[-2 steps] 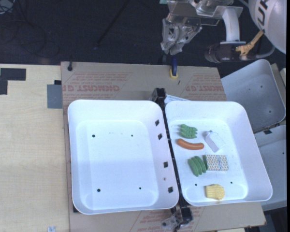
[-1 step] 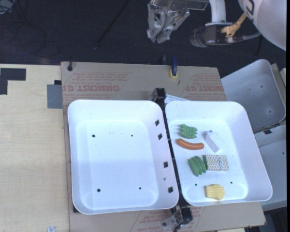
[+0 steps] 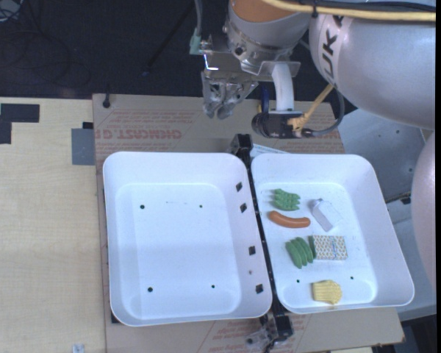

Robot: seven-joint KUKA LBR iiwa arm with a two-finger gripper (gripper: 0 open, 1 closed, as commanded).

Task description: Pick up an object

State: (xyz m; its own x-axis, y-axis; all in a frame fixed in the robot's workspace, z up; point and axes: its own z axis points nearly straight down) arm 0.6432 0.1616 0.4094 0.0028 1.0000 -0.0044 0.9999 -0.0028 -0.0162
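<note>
White plastic, the right bin [image 3: 386,219] holds the orange sausage [image 3: 289,220] near its middle, probably light and slick (best pinched across its narrow waist), green pieces at its 12 and 5 o'clock, while the gripper [image 3: 222,107] hangs beyond the bins at 11 o'clock, grasp unreadable.

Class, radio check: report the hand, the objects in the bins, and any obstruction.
Hand high above the bins' far edge, carrying nothing. Six small objects in right bin, hot dog among them, untouched. Nothing in the way.

Toys [image 3: 306,235] in right bin [image 3: 386,226] (clustered)
</note>
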